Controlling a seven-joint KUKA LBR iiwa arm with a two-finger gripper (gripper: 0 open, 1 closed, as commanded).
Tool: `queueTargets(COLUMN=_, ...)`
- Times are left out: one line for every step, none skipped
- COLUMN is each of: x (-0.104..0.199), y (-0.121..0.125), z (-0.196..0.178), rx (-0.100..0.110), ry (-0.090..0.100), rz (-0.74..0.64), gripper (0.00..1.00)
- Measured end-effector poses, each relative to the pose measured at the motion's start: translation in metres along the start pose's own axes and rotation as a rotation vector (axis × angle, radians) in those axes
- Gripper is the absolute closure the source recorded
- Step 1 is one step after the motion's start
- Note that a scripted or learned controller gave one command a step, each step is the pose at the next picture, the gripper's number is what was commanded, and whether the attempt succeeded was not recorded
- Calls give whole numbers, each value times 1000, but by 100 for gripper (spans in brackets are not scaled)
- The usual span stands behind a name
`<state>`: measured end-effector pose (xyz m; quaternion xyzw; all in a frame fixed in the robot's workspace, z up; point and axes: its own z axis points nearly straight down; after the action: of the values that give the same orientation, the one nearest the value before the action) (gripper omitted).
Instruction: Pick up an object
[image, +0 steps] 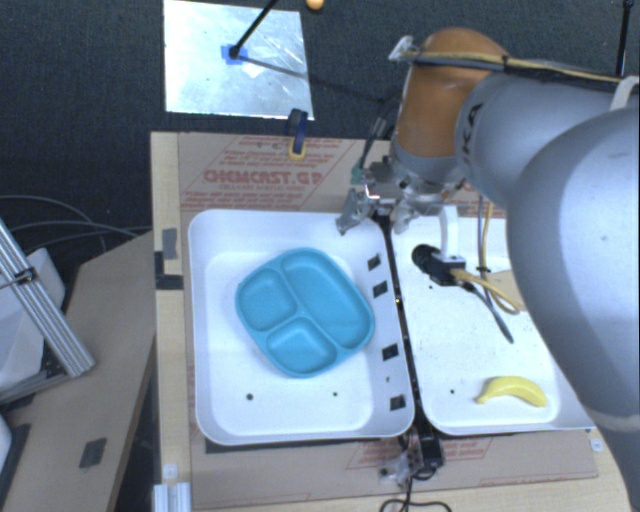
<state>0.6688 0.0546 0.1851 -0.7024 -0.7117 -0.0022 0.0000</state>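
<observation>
A blue divided plate (303, 311) lies flat in the middle of the left bin (216, 400). A yellow banana (513, 391) rests near the front of the right bin (455, 410). My gripper (377, 216) hangs over the far end of the divider between the two bins, beyond the plate's far right corner and well behind the banana. Its fingers stand open with nothing between them. The grey arm with its orange band comes in from the upper right and hides the right bin's far right part.
The bins sit on a cardboard sheet (262, 170). A dark divider with black clips (388, 322) runs between them. A shiny foil sheet (236, 60) lies beyond the bench, and a metal frame (40, 310) stands at the left.
</observation>
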Motion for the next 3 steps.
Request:
queueTargets(x=67, y=-22, z=-71, rx=-5, ry=1, rz=2, gripper=0)
queueTargets(x=180, y=-56, z=-131, rx=-4, ry=5, rz=-3, gripper=0)
queueTargets(x=172, y=-141, z=-135, rx=7, ry=-2, rz=5, gripper=0)
